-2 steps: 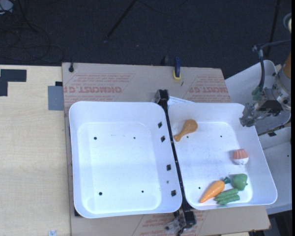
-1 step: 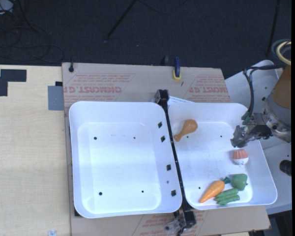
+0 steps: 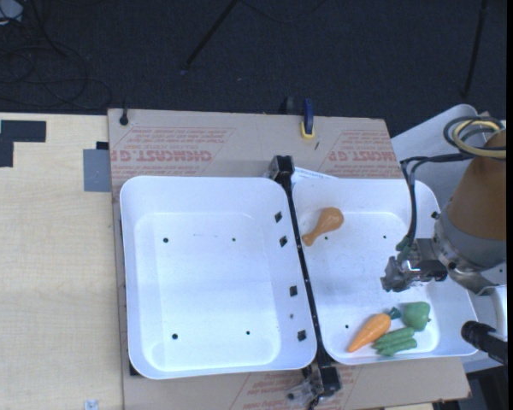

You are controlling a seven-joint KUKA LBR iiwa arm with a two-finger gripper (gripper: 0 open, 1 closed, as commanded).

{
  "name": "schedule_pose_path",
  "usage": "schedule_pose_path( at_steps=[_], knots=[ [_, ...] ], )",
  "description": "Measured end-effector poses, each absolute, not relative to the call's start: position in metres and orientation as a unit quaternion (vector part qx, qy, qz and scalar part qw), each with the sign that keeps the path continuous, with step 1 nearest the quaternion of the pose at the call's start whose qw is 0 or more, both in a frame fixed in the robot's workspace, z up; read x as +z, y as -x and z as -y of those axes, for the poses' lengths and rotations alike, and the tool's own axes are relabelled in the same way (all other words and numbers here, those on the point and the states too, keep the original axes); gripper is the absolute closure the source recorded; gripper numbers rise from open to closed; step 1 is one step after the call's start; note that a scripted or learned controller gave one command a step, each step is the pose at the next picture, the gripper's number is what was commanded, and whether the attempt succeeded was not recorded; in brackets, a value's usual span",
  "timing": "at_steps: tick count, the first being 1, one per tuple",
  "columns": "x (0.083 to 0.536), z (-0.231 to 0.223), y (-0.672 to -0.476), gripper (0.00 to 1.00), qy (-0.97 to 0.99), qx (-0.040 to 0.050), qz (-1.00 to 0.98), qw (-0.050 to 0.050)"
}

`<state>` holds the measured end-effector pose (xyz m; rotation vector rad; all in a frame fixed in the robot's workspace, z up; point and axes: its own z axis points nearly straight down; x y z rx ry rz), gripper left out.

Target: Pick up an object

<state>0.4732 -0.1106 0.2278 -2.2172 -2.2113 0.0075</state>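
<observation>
The pincer (image 3: 399, 278), its state unclear, hovers above the carrot (image 3: 369, 332), whose tip points lower-left.

Your arm (image 3: 483, 220), a rounded orange band over a grey wrist collar, black cables looping alongside, yellow-and-black hose coiled above, dark grey metal end effector (image 3: 400, 273) with small blocky fittings

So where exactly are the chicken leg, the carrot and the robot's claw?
chicken leg (image 3: 325, 224): camera view, on its meaty end.
carrot (image 3: 369, 331): camera view, mid orange body.
gripper (image 3: 399, 278): camera view, at its fingertips.
</observation>
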Motion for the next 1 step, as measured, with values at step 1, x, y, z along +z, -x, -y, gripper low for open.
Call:
schedule_pose_path(
  at_steps=[1],
  knots=[
    [0.1364, 0.1080, -0.4728, 1.00, 0.707, 0.0034, 0.707, 0.006]
  ],
)
